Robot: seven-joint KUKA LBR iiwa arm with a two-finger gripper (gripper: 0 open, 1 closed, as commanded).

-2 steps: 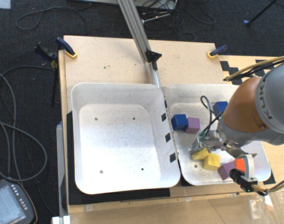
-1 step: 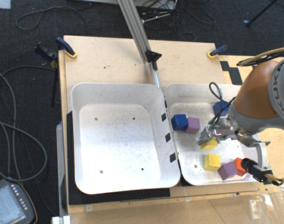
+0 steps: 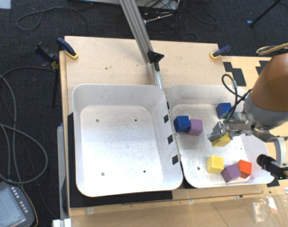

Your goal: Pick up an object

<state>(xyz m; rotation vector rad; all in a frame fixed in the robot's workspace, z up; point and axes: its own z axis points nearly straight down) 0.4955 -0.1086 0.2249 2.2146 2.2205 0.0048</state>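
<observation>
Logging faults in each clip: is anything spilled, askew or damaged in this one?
Nothing stands out. All the blocks lie inside the right bin, none on the bench. The hand sits low over a yellow block, and the left bin looks intact.

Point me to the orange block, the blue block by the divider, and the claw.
orange block (image 3: 245, 167), camera view, top face
blue block (image 3: 182, 123), camera view, top face
claw (image 3: 218, 136), camera view, between fingertips
</observation>
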